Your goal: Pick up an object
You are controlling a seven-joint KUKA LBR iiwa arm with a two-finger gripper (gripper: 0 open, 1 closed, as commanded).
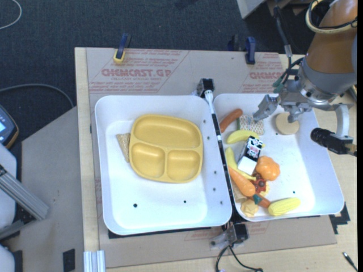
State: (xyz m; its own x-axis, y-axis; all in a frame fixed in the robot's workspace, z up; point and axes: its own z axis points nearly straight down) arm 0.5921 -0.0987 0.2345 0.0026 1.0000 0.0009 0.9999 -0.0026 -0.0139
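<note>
Gripper (279, 107) hovered over right bin's (328, 181) far end, fingers spread, holding nothing | toy food heaped near the divider, hot dog (231, 119) and round cracker (287, 124) closest | risk: crowded pieces could deflect a finger, causing a miss

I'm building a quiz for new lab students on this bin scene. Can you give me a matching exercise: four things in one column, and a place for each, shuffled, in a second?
Things:
1. yellow divided plate
2. corn cob
3. hot dog
4. round tan disc

Places:
A. near front edge of the right bin
B. far left corner of the right bin
C. in the left bin
D. far end of the right bin, under the arm

Pairs: 1-C, 2-A, 3-B, 4-D
</note>
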